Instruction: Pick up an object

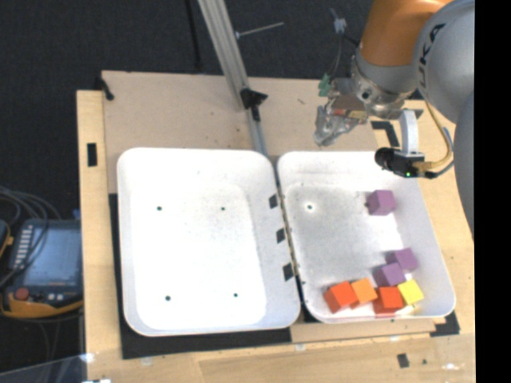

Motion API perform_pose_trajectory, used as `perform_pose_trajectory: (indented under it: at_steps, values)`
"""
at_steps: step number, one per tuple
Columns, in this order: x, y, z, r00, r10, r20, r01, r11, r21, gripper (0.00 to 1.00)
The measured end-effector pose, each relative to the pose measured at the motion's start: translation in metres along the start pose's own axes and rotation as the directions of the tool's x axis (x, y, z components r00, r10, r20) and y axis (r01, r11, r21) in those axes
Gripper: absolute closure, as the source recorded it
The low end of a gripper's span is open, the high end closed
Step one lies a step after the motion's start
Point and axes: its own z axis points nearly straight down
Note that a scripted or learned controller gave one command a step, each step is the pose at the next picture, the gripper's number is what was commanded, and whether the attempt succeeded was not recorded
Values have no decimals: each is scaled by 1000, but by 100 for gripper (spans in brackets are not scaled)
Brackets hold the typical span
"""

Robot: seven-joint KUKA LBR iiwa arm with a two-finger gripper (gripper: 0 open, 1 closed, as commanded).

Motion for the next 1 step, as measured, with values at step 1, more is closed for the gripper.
perform_pose_trajectory:
  at_steps: [1]
  values:
    - [51, -4, 0, 1000, -1, -1, 1, 1000, 1, 100]
